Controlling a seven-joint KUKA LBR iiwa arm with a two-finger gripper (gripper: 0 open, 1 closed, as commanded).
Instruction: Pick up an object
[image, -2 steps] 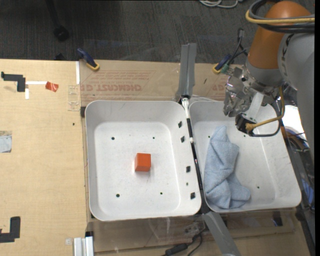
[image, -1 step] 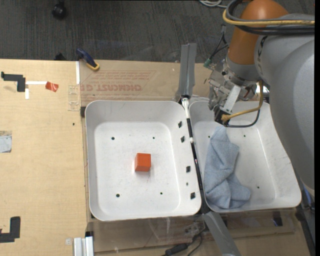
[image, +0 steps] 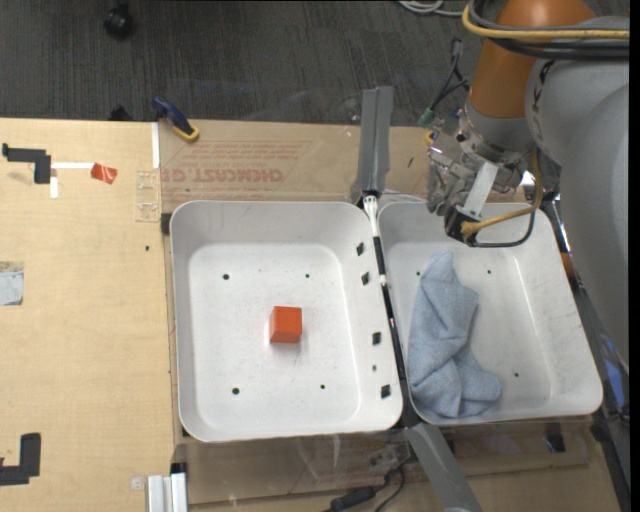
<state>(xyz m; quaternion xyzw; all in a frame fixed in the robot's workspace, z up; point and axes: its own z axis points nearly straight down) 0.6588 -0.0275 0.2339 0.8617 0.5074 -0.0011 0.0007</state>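
Hand (image: 462, 205) sits over the back edge of the right bin (image: 545, 300), near its left rear corner, pointing down w/ a cable looping off to its right. Can't tell how far it's opened from this angle, and nothing visible is gripped in it.

Closest candidate: the blue-grey cloth (image: 448, 335), crumpled in the left half of the same bin, just in front of the hand and a touch left. Its long axis runs back-to-front, narrow top end nearest the hand, bulkier folds bunched toward the bin's front wall. So the move looks like a short drop fwd and down onto that upper end.

Other option: the small orange block (image: 286, 325), alone near the middle of the left bin (image: 200, 300), well apart from the hand, across the divider (image: 378, 270) between bins. That'd need a long reach to the left.

Judging by position, cloth is the likelier target; a soft heap, so a pinch may catch one fold only.

Around: brown cardboard on the bench (image: 80, 300).
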